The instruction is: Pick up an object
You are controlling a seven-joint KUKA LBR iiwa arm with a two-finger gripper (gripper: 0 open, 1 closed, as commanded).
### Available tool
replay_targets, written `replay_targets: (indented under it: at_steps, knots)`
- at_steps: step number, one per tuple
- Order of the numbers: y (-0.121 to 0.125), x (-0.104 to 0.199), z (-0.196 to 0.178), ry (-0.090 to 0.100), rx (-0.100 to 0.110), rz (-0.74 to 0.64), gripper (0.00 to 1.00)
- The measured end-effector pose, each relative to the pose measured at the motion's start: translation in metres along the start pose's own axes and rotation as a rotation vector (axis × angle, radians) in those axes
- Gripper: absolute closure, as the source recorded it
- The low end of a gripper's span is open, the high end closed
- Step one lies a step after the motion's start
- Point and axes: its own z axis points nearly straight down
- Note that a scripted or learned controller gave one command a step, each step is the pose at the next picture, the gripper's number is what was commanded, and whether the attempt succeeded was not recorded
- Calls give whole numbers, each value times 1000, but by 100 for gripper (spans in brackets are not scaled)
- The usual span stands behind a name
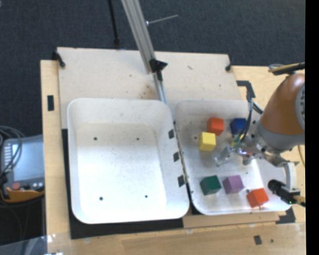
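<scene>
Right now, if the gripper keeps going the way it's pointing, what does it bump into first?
The gripper points left and a bit down. Probably it meets bare bin floor first, slipping between the yellow block and the green block. Height is hard to judge from this slanted view.

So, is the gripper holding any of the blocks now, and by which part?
Nothing is held. The gripper hangs over bare floor of the right bin, below the yellow block, with no block between its fingers.
</scene>
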Motion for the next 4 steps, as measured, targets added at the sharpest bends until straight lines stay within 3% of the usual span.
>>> replay_targets:
  at_steps: [1, 2, 4]
  knots:
    - [1, -2, 42, -2, -6, -1, 0]
    - [2, -3, 29, 0, -10, 5, 100]
    - [8, -8, -86, -1, -11, -7, 100]
